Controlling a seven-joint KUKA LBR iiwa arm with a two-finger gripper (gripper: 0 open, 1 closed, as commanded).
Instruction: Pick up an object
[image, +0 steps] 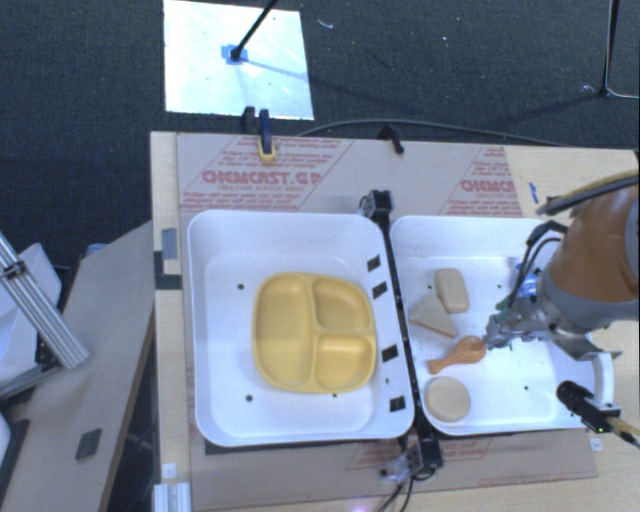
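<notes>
Several toy foods lie in the right bin (520, 395). A tan block (451, 290) sits near the back, with a pale wedge (433, 318) just in front of it. An orange drumstick (458, 354) lies below them, and a round beige disc (448, 398) rests by the front wall. My gripper (497, 336) reaches in from the right and is low over the bin, right at the drumstick's thicker right end. The wrist hides whether it touches the drumstick.
The left bin (225, 400) holds a yellow divided plate (314, 332). A black divider with clips (392, 320) runs between the two bins. A black fitting (585, 405) sticks out at the right bin's front right corner.
</notes>
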